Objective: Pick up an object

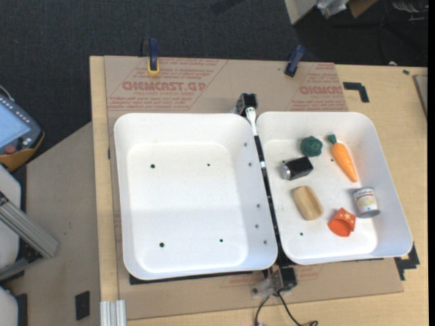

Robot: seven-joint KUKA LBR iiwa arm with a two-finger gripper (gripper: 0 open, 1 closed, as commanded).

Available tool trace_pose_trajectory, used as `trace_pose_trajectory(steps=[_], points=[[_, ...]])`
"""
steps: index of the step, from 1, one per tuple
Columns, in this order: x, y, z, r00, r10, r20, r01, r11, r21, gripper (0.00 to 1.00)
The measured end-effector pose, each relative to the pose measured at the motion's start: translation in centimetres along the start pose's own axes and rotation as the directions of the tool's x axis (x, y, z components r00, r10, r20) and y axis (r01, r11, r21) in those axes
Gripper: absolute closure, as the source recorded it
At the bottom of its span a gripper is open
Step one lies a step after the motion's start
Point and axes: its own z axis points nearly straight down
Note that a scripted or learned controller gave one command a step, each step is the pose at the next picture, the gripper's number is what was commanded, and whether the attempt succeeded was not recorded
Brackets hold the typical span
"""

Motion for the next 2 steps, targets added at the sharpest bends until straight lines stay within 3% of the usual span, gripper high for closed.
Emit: trace_pose_trajectory(steps=[2], points=[[8.0, 0.0, 0.0, 1.0, 0.001, 0.0, -0.001, 1.0, 0.0, 1.0]])
